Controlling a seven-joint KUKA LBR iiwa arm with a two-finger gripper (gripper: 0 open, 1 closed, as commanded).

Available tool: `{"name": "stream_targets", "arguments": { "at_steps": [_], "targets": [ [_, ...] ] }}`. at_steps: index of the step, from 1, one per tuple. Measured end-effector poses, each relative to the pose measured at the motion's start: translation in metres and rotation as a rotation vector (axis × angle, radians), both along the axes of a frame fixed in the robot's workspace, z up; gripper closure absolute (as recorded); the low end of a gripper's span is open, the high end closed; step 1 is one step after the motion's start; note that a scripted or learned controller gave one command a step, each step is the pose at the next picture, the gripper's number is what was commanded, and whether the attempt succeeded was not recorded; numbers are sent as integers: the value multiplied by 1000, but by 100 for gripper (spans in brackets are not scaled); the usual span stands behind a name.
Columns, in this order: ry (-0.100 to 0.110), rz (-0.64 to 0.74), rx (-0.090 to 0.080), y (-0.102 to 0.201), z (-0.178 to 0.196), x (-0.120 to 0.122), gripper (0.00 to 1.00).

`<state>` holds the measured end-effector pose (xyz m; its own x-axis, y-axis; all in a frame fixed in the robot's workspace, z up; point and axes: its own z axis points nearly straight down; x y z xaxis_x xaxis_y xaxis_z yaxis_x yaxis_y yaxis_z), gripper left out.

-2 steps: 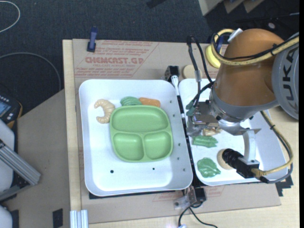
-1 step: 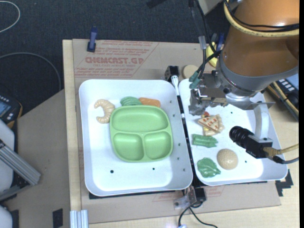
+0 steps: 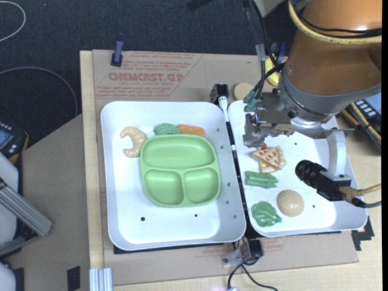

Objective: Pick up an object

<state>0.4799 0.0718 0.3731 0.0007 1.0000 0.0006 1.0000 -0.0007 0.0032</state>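
Gripper (image 3: pixel 259 139): over right bin (image 3: pixel 345 220), just above pizza-slice toy (image 3: pixel 270 157); finger state cannot be told. Left bin (image 3: pixel 115 162): green divided plate (image 3: pixel 180 169), croissant (image 3: pixel 133 140).

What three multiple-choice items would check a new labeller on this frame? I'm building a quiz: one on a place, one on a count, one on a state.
1. Where does the pizza slice lie?
A. in the right bin
B. on the green tray
C. outside both bins

2. How many compartments has the green tray?
A. two
B. three
C. five

3. How does the green tray sit in the left bin?
A. flipped over
B. leaning on the wall
C. flat, hollows facing up

Answers:
1 A, the slice rests on the right bin's floor, just below the gripper.
2 B, one long hollow above two small ones.
3 C, all three hollows face the camera.
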Motion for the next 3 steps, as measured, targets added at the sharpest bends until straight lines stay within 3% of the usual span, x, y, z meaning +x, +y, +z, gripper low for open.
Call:
{"name": "stream_targets", "arguments": {
  "at_steps": [1, 2, 3],
  "targets": [
    [-3, 0, 0, 0, 11, 1, 100],
    [7, 1, 1, 37, -186, 42, 100],
    [-17, 1, 3, 30, -27, 66, 100]
  ]
}}
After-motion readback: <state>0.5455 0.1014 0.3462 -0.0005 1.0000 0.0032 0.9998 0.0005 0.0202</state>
